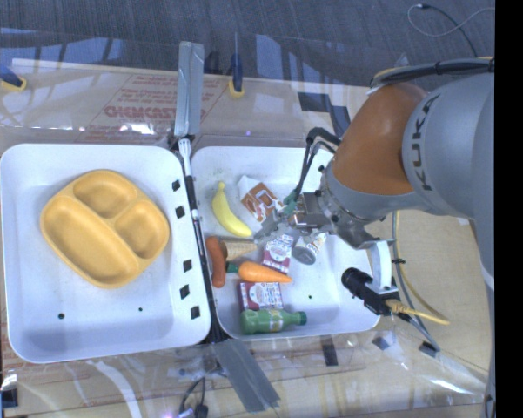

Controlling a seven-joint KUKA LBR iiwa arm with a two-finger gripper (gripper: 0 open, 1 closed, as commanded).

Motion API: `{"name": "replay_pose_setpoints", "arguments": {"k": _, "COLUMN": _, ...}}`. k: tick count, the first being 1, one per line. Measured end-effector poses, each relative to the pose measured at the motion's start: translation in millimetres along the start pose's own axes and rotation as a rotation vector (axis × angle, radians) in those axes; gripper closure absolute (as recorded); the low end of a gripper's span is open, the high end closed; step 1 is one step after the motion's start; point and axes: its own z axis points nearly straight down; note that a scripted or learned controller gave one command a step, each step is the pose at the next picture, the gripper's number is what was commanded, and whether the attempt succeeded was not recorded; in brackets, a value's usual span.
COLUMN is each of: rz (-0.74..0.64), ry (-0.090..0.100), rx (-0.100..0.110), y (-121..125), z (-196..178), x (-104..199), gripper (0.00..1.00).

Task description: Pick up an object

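Grey and orange, the arm (400, 155) reaches in from the right over the right bin (357, 320). Its claw (298, 220) sits low among the clutter, beside a small packet (278, 249) and a silvery cup (308, 249); whether it is spread or pinching, I cannot tell. Nearby lie a banana (229, 212), carrot (264, 273) and green bottle (272, 320). A yellow divided plate (104, 226) rests in the left bin (26, 320).

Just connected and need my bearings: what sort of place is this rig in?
Probably a robotics lab test cell, not a kitchen: two shallow white bins on a taped bench over carpet, toy food such as a banana and carrot, and a grey arm reaching in.
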Motion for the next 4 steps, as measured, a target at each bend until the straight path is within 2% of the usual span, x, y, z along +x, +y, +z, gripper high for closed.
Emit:
{"name": "replay_pose_setpoints", "arguments": {"k": 1, "rz": -0.290, "ry": -0.002, "rx": -0.004, "y": 68.2, "z": 16.9, "x": 29.8, "gripper": 0.00}}
{"name": "replay_pose_setpoints", "arguments": {"k": 2, "rz": -0.227, "ry": -0.002, "rx": -0.003, "y": 101.3, "z": 116.6, "x": -41.3, "gripper": 0.00}}
{"name": "replay_pose_setpoints", "arguments": {"k": 3, "rz": -0.232, "ry": -0.003, "rx": -0.004, "y": 102.1, "z": 105.8, "x": -40.7, "gripper": 1.00}}
{"name": "replay_pose_setpoints", "arguments": {"k": 4, "rz": -0.075, "ry": -0.002, "rx": -0.004, "y": 132.9, "z": -2.9, "x": -42.5, "gripper": 1.00}}
